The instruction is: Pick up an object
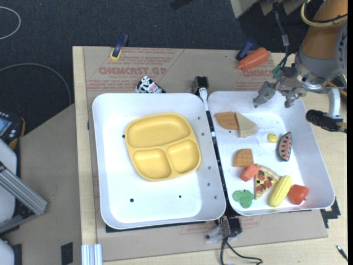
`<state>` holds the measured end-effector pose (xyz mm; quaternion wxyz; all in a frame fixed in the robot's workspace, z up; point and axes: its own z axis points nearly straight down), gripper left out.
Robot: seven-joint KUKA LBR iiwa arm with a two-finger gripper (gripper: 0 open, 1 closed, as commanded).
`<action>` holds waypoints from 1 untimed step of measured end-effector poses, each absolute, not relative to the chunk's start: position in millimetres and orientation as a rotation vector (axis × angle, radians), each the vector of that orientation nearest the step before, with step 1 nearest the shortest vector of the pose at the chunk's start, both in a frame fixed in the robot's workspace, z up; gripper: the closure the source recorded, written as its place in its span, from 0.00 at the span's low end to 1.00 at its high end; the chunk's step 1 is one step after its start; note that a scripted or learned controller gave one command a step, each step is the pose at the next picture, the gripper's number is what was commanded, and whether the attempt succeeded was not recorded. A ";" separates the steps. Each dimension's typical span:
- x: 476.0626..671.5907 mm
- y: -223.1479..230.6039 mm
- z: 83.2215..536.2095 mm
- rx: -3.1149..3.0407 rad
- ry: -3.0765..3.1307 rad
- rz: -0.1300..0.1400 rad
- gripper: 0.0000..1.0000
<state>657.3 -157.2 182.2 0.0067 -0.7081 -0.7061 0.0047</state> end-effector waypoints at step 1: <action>660.7 -156.9 191.7 -2.221 -2.221 0.001 0.00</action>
